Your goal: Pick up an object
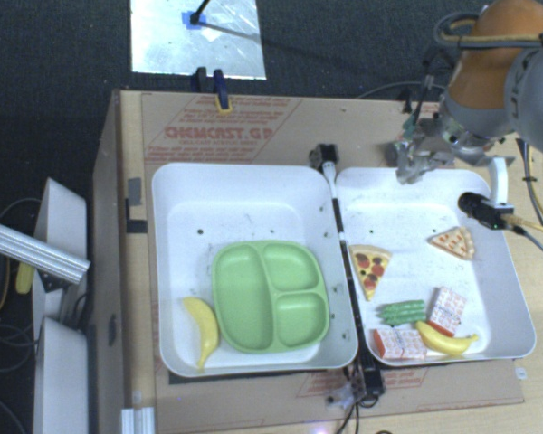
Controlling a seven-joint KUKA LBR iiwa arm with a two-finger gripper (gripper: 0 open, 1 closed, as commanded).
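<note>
Leftmost, the left bin (172,197) holds a banana (202,330) touching a green divided plate (270,295). Across the divider, the right bin (507,278) carries a pizza slice (371,268), green beans (402,312), a red-and-white packet (397,343), a second banana (445,340), another packet (448,307) and a second pizza slice (452,242). Over that bin's far edge hangs the gripper (414,167); whether its fingers are open or closed cannot be told, and nothing shows between them.
</note>
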